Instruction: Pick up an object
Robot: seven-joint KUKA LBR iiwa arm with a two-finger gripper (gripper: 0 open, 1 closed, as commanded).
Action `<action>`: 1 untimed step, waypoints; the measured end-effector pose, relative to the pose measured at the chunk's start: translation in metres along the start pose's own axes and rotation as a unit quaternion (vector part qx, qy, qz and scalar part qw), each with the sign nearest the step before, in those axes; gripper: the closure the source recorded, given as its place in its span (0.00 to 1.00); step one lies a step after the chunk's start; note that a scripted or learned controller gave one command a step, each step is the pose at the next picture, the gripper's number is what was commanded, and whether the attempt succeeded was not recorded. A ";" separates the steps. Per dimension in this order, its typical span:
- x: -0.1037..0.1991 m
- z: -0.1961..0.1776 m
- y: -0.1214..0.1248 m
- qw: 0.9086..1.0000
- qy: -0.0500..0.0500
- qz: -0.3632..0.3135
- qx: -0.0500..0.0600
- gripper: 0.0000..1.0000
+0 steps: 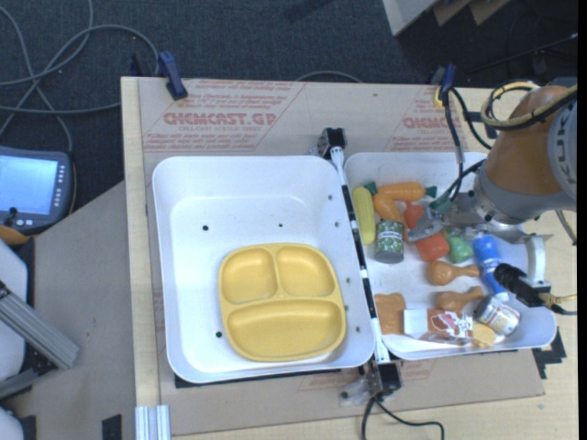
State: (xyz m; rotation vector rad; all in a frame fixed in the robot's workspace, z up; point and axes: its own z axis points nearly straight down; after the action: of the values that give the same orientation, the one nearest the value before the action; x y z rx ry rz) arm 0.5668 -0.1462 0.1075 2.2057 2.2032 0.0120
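The tabletop [275, 108] under me is a pale board printed with red lettering, clamped at its far edge, and it carries two shallow white bins set side by side and touching along a black seam.

The left bin [183, 200] is the larger stretch of white in view. It holds one thing: a yellow divided tray [281, 301], with two small compartments at the far side and one long compartment at the near side. The tray lies flat toward the bin's near right corner, and nothing sits in its compartments.

The right bin [404, 165] is crowded with toy food. My arm [527, 154] comes in over its far right corner, orange band uppermost, and my claw [449, 211] hangs low over the middle of the pile; I cannot tell how it stands.

Along the bin's left wall lies a yellow corn cob [364, 213], and just right of it a small dark can [389, 242] with a green label. Beyond them rests an orange carrot [402, 192]. A red piece [431, 246] sits just below my claw, with a green piece [459, 246] and a blue bottle [487, 257] beside it. Two tan drumsticks [449, 271] lie nearer, one behind the other. At the near edge sit a slice of toast [389, 313] and a red and white packet [449, 324]
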 end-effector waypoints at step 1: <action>0.028 0.011 -0.018 1.000 0.002 -0.003 -0.005 0.00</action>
State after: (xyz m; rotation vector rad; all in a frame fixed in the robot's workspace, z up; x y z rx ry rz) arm 0.5496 -0.1179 0.0954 2.1960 2.2077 0.0273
